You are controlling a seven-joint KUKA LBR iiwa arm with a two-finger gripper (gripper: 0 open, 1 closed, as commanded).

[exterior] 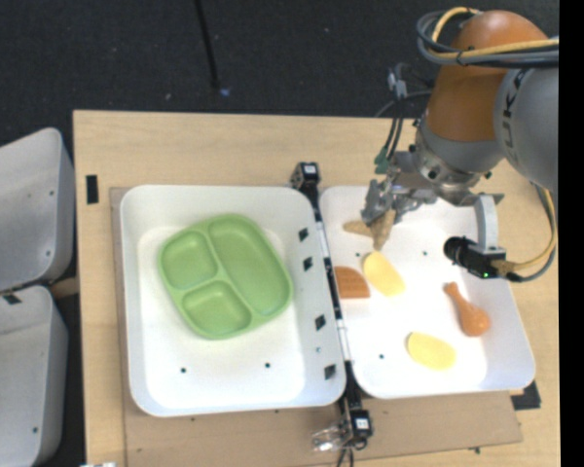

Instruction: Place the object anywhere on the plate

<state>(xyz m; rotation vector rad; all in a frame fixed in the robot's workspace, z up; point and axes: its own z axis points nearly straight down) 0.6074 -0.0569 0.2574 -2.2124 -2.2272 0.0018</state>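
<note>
Nearest you, a yellow oval piece (430, 350) lies in the right bin (506, 358), well below the gripper (382, 212). You see the gripper low at that bin's top-left corner, fingers closed on a tan object (367, 228) — its tip pokes out leftward. Just below it: a yellow lump (383, 274) and an orange slice (350, 282). Green plate (224, 275) — left bin (146, 377), far left of the gripper.

Green plate (225, 275) in left bin (136, 358); hand (381, 212) over right bin (506, 358).
</note>
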